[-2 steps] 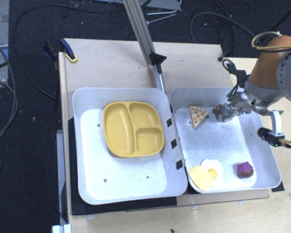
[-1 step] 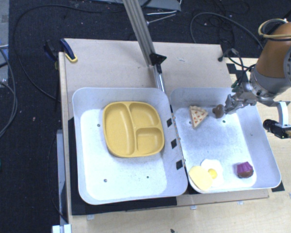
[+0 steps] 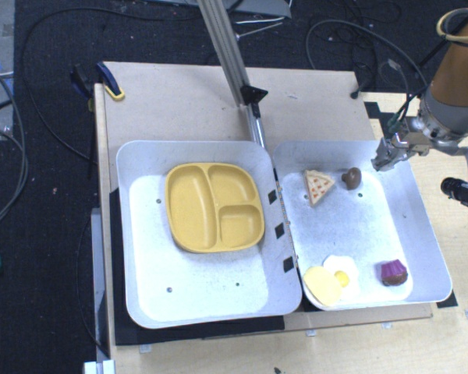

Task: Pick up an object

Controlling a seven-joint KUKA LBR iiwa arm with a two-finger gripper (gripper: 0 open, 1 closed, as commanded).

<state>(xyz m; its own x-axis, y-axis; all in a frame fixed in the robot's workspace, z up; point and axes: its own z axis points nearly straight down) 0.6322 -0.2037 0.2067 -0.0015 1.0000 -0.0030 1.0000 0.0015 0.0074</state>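
Objects for picking lie in the right bin [image 3: 421, 232], the one nearer the arm: a pizza slice [image 3: 318, 186] at the upper left of that bin, a small brown ball [image 3: 351, 178] just beside it to the right, a fried egg [image 3: 341, 273] and a pale yellow disc [image 3: 322, 285] touching each other at the bin's near edge, and a purple lump [image 3: 394, 272] well apart in the near right corner. No writing, brand or label can be read on any of them. The gripper [image 3: 388, 157] hangs over the far right rim of this bin, close to the brown ball but not touching it; nothing is seen between its fingers, and the view is too small to tell whether it is spread or closed. The arm [image 3: 455, 76], grey with an orange band, comes in from the right. The left bin [image 3: 140, 287] holds a yellow divided plate [image 3: 215, 206] with three compartments. Black clips [image 3: 280, 216] sit along the seam where the two bins meet. A metal pole [image 3: 228, 45] slants across the top of the bench [image 3: 179, 104] and ends near the seam. A blue and yellow clamp [image 3: 110, 82] grips the bench's far left corner. Black cables [image 3: 47, 68] trail over the dark floor around the bench.
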